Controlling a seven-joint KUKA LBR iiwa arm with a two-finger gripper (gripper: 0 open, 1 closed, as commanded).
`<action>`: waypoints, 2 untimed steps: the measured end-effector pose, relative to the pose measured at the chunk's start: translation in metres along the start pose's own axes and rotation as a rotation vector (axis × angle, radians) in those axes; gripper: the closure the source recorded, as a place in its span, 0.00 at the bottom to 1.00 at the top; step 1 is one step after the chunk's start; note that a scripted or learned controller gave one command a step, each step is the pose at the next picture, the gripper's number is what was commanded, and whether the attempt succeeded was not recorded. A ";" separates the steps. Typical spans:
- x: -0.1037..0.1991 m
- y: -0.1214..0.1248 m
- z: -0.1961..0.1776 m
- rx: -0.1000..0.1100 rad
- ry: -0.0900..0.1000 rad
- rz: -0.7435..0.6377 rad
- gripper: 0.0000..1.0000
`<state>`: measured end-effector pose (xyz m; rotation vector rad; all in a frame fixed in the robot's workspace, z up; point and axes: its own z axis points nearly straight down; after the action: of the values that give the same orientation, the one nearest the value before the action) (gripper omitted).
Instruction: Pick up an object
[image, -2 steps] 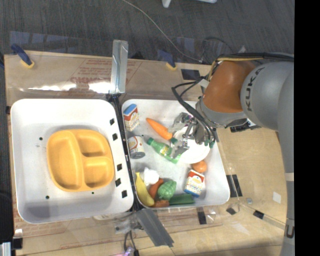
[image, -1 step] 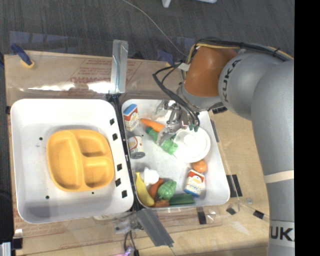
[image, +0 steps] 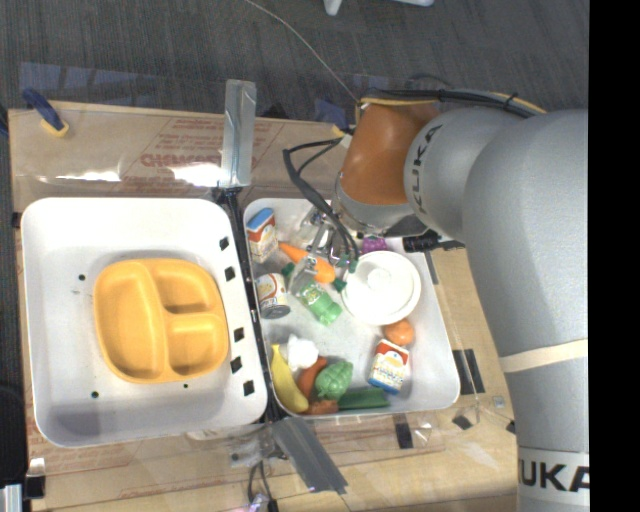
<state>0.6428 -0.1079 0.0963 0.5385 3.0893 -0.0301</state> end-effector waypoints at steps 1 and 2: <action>0.053 -0.040 0.005 -0.016 0.011 0.176 0.00; 0.087 -0.033 0.002 -0.009 0.000 0.066 0.00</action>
<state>0.5500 -0.1094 0.0943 0.6402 3.0680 -0.0153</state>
